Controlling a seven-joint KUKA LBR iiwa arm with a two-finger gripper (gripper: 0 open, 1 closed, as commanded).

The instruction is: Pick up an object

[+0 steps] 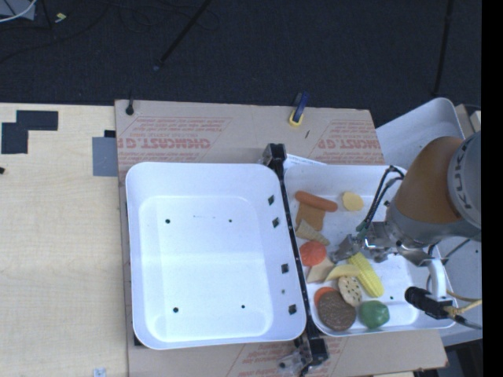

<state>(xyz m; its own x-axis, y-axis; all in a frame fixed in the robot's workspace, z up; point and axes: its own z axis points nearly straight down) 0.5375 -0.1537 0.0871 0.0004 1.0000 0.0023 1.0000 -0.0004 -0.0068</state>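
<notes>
Camera view shows the claw (351, 250) low in the right bin (393, 317), touching the yellow corn (367, 273) just below it. I cannot tell if it is spread or pinching

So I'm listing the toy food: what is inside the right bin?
The right bin holds a hot dog, yellow lemon, red tomato, corn cob, brown cookie and green lime. The gripper hides whatever lies beneath it.
</notes>
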